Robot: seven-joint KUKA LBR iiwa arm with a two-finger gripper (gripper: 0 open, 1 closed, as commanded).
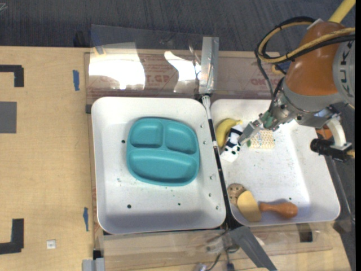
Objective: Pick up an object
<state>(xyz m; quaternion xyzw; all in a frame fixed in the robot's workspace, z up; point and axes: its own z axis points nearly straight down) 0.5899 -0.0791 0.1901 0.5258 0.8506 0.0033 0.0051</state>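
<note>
In the right bin [290, 171] my gripper [248, 133] hangs low at the upper left, reaching in from the grey and orange arm [316, 66]. Its tip is right against a small black and white toy [231, 145] that lies by the bin's left wall. A yellow banana [224, 127] curves just behind the toy. A speckled pale square piece [263, 141] lies under the gripper's body. Whether the toy sits in the gripper's hold is hidden.
A wooden spoon [264, 207] with an orange-brown handle lies near the right bin's front edge, beside a small brown speckled disc [234, 190]. The left bin [104, 168] holds a teal divided plate [163, 150]. A clear plastic sheet [146, 66] stands behind the bins.
</note>
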